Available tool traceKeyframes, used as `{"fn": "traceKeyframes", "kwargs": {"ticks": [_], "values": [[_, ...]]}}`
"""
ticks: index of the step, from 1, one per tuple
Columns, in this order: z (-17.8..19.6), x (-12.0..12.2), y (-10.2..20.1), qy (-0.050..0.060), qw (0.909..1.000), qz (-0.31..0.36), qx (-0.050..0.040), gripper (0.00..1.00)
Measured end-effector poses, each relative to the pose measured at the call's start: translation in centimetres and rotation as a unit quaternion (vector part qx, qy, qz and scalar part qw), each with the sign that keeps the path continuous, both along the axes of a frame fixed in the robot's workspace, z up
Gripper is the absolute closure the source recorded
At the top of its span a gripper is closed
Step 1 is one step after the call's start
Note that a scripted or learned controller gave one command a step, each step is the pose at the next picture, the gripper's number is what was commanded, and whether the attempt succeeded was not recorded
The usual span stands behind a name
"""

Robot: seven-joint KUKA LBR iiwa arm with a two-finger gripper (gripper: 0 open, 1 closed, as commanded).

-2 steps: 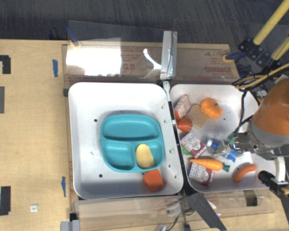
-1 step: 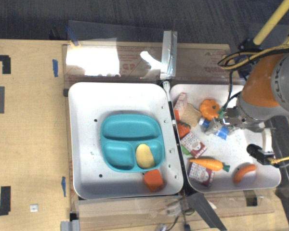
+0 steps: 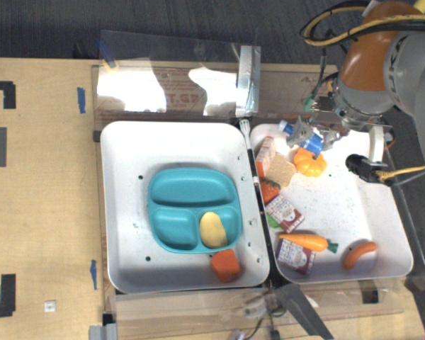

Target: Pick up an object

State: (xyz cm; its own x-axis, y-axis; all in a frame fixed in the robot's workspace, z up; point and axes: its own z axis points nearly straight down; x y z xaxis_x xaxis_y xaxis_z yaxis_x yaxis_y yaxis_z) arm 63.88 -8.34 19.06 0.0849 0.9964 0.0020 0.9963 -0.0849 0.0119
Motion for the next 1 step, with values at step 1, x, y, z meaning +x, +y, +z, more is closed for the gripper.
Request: {"fn": "traceKeyframes", "kwargs": {"ticks": [1], "values": [[0.79, -4.42, 3.84, 0.006, 0.9988, 0.048, -0.0002, 1.00]]}}
